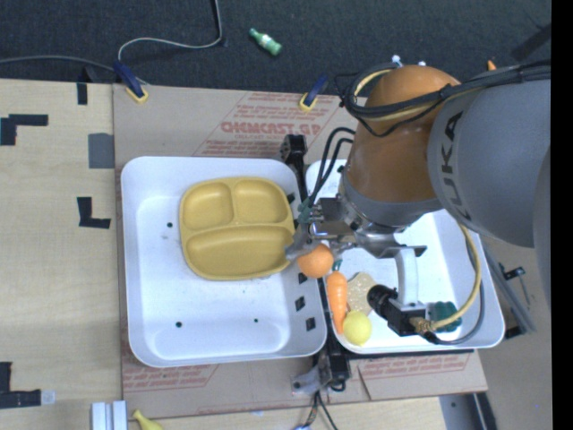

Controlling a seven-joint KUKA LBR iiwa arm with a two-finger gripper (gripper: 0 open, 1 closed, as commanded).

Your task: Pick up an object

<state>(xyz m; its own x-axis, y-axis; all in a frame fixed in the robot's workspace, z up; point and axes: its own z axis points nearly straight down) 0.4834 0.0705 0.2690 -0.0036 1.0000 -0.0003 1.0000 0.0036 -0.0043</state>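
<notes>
**Two white bins on a cardboard-covered bench**

Left bin (152, 330): yellow divided tray (237, 227). Right bin (466, 334): carrot (337, 298), yellow lemon-like fruit (357, 328). Gripper (315, 240) low over the shared rim, just above an orange ball (314, 262). Grasp unconfirmed, opening impossible to tell; lift seemingly yet to come.

The two bins (143, 240) look like smooth, slightly glossy white plastic, and the yellow divided plate (235, 227) like matt plastic. They sit on matt brown cardboard (242, 128) over dark rough carpet (358, 16). The arm (492, 159) has a smooth grey shell with a glossy orange band (403, 92).
</notes>
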